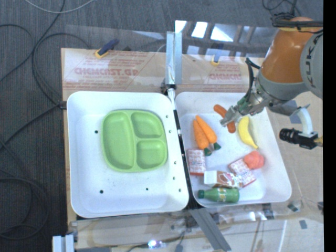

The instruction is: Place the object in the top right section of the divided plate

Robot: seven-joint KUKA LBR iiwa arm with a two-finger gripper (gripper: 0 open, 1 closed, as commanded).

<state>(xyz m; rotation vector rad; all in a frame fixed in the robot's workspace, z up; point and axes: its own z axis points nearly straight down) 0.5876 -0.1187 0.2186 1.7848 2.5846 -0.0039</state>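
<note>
A green divided plate [135, 140] lies in the left white bin [84, 188], and its top right section [146, 124] holds nothing. My gripper [231, 118] hangs low in the back of the right bin [273, 193]. It is right over a small orange-red stick-shaped piece [220, 109] and partly covers it. A yellow banana [247, 133] lies just right of the gripper. Two orange carrots [205, 133] lie to its left. Nothing is lifted off the bin floor.
The front of the right bin holds a green bottle [218, 195], red snack packets [196, 161] and a round orange-red fruit [254, 159]. A raised divider [178, 135] separates the two bins. A metal post [173, 62] stands behind it.
</note>
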